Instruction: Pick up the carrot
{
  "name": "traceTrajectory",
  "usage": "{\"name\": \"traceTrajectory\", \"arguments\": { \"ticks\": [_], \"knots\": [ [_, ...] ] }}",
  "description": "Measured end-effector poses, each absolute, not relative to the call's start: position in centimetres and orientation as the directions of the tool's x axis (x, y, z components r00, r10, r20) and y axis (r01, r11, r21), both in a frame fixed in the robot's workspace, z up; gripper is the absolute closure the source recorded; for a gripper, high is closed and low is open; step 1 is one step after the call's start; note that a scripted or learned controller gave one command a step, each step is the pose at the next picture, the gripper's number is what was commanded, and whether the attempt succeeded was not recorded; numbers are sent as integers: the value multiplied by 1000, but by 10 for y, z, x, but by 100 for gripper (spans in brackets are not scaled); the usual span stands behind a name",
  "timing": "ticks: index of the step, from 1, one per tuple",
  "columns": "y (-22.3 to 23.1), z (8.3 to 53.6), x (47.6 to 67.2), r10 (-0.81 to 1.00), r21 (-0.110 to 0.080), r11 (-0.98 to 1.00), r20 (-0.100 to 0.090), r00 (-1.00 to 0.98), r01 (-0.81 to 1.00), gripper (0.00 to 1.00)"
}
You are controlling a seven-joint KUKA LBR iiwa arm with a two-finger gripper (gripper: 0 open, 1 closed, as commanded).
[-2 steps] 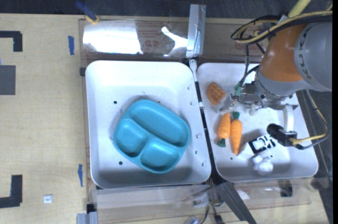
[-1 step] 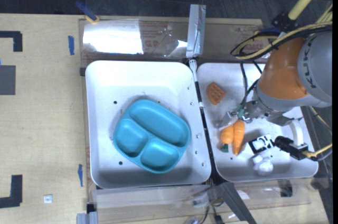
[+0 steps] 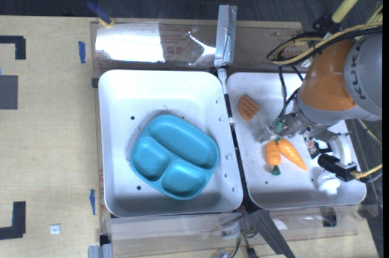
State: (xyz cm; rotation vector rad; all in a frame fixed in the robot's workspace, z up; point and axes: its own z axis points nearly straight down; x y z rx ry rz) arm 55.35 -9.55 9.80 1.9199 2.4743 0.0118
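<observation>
Nearest me, the blue divided tray [image 3: 175, 155] sits in the left bin [image 3: 115, 129]. In the right bin [image 3: 261, 190] I see 2 orange pieces touching, the carrot [image 3: 292, 154] and a stubbier one [image 3: 273, 154], both lying flat, so the lift is not done. The gripper [image 3: 285, 128] hangs just above them; whether it's open I can't tell. Further back, a waffle-like toy [image 3: 248, 107]. On the arm [image 3: 340, 77] I read "KU"

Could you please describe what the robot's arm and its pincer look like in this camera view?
The arm is grey with a broad orange band above the wrist and dark lettering on its grey shell. Black and yellow cables loop around its upper side. The pincer is a small dark metal assembly with a green part, too cluttered to make out in detail.
</observation>
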Motion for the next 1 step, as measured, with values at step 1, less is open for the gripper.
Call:
{"name": "traceTrajectory", "arguments": {
  "ticks": [1],
  "knots": [
    [-35,215,513,967,3,255,0,-255,967,100]
  ]
}}
